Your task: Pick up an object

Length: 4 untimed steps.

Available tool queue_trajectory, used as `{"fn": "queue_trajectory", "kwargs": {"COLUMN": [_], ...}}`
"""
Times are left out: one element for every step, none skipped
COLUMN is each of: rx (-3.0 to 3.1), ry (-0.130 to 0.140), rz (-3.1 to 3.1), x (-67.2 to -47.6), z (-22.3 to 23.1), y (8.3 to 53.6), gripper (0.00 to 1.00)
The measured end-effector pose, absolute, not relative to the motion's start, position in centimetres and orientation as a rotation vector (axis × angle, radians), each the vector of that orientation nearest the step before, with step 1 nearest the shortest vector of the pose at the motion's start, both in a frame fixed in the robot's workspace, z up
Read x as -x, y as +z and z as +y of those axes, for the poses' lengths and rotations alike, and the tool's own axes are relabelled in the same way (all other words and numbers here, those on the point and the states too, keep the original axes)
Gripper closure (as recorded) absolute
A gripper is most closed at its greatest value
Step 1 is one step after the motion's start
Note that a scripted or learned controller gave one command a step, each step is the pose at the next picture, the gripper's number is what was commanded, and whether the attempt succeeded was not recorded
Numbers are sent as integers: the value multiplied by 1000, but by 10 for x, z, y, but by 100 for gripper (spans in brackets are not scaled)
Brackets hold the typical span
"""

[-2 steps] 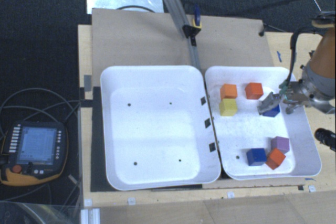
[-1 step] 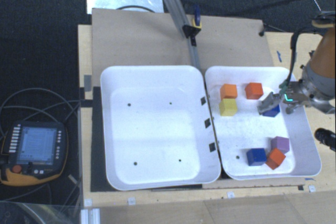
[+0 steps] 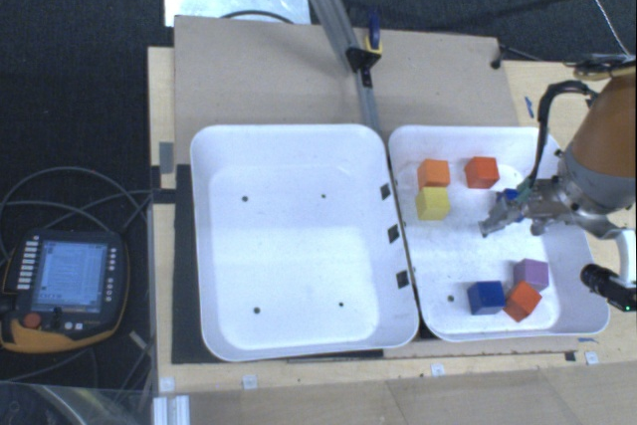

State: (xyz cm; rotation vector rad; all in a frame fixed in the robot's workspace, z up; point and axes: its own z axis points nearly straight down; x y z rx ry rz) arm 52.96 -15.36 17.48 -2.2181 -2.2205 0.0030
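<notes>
My gripper (image 3: 501,217) hovers over the middle of the right bin (image 3: 572,244), reaching in from the right. Several small cubes lie in that bin. An orange cube (image 3: 433,172) and a red-orange cube (image 3: 482,171) sit at the far side, with a yellow cube (image 3: 432,203) just in front of the orange one. Near the front lie a blue cube (image 3: 486,297), a red-orange cube (image 3: 522,301) and a purple cube (image 3: 530,273). The gripper is to the right of the yellow cube and apart from it. No cube shows in its grasp.
The left bin (image 3: 204,214) stands beside the right one. A metal pole (image 3: 333,0) slants across the back of the bench. A teach pendant (image 3: 65,289) lies on the floor at the left.
</notes>
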Motion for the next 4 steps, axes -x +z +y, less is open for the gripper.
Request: {"fn": "queue_trajectory", "kwargs": {"rx": [2217,2217,2219,2220], "ry": [2,2,-3,-6], "rz": [-2223,-2223,-2229,-2232], "x": [-529,-529,-531,-532], "z": [-156,-156,-156,-151], "y": [133,88,101,164], "gripper": [0,0,100,100]}}
